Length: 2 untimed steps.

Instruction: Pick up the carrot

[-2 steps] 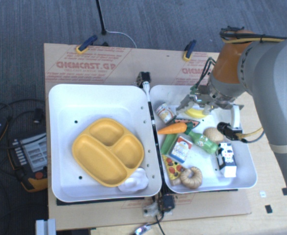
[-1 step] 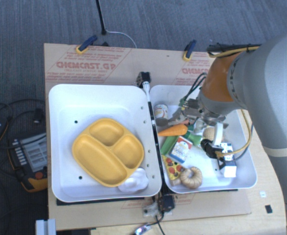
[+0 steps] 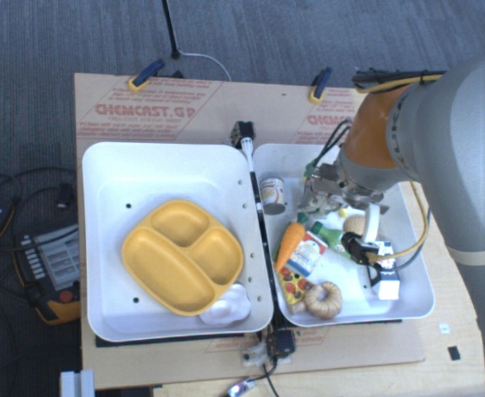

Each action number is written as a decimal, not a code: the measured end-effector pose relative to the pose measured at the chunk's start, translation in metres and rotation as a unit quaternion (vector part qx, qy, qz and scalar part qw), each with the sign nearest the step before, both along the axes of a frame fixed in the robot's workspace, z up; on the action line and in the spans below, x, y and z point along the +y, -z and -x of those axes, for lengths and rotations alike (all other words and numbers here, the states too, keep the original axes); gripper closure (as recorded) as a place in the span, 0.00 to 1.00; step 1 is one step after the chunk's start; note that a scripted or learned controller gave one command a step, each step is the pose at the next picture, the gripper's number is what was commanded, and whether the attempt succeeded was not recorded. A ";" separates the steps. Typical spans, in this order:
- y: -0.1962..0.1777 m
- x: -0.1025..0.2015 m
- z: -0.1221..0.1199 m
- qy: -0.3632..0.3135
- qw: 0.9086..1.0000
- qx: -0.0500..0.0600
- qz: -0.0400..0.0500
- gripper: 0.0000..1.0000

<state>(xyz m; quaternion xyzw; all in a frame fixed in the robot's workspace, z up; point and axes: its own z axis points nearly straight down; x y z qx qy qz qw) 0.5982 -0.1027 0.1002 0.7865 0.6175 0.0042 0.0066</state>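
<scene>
The orange carrot (image 3: 289, 243) lies in the right bin (image 3: 414, 298), near its left wall, with its thick end pointing toward the bin's middle. Part of it is covered by a colourful packet (image 3: 305, 257). My gripper (image 3: 311, 207) hangs over the right bin's middle, just above and to the right of the carrot's upper end. Whether it touches the carrot cannot be made out. The grey arm with its orange band (image 3: 373, 131) comes in from the upper right.
A small tin can (image 3: 272, 193) stands left of the gripper. A green item (image 3: 330, 236), a ring-shaped pastry (image 3: 323, 298) and small white pieces (image 3: 387, 286) crowd the right bin. The left bin (image 3: 110, 172) holds a yellow divided plate (image 3: 183, 255) and a white lump (image 3: 225, 306).
</scene>
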 end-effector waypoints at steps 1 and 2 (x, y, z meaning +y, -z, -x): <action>0.011 0.006 0.098 0.036 0.999 0.001 -0.001 1.00; 0.011 0.007 0.097 0.036 0.999 0.001 -0.001 0.00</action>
